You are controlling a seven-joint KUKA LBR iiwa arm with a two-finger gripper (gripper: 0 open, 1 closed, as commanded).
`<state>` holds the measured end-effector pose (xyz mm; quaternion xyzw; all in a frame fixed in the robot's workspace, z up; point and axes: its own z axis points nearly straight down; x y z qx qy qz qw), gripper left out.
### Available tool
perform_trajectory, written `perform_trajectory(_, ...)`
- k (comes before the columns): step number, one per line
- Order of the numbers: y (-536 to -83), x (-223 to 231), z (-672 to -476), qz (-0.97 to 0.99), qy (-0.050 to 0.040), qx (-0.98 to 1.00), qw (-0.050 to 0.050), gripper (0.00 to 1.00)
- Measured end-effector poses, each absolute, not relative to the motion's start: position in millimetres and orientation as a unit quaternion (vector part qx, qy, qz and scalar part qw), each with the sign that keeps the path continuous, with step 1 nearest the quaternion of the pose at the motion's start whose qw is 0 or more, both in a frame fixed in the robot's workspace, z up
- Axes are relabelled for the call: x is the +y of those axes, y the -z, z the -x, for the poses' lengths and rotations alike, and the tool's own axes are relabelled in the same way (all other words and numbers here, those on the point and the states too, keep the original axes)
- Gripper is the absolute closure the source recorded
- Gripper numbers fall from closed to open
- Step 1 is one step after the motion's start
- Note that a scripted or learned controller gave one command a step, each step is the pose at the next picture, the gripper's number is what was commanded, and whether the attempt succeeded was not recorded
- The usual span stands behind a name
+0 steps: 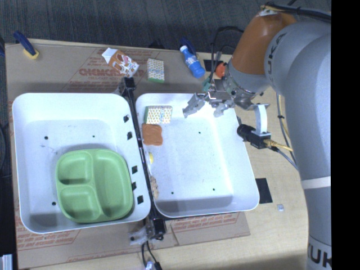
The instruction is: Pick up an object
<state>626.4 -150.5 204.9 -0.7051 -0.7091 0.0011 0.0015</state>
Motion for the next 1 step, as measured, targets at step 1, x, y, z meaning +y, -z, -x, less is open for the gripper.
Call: perform_trajectory(1,-116.1,-110.3,-562.7,0.705,-0.0023,-0.709,0.003,0.00)
